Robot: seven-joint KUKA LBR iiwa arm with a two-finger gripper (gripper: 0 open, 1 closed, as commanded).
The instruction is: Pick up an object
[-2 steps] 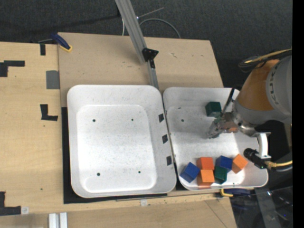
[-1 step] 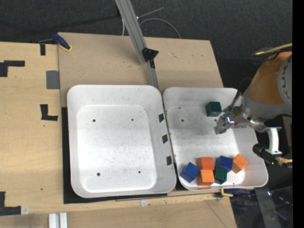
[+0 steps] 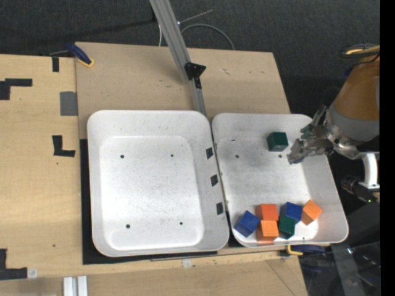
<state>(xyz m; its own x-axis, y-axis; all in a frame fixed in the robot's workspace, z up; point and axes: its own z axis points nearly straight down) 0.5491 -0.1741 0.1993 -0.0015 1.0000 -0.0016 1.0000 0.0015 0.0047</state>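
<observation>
Risk lies in the tool (image 3: 296, 155), grip state unreadable, closing short of the small dark-green cube (image 3: 277, 141) at its ten o'clock.

Robotics lab, plywood bench (image 3: 154, 73) with tape marks, two white bins (image 3: 99, 165), clamps, loose cable (image 3: 210, 29)

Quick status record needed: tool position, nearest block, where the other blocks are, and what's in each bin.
tool: the tool sits over the right bin, near its right wall
nearest block: green block, alone in the bin's upper part, just left of the tool, apart from it
held: nothing seen between the tool's tips
cluster: blue block, orange blocks, blue, green and another orange along the bin's lower edge
left bin: no blocks seen
</observation>
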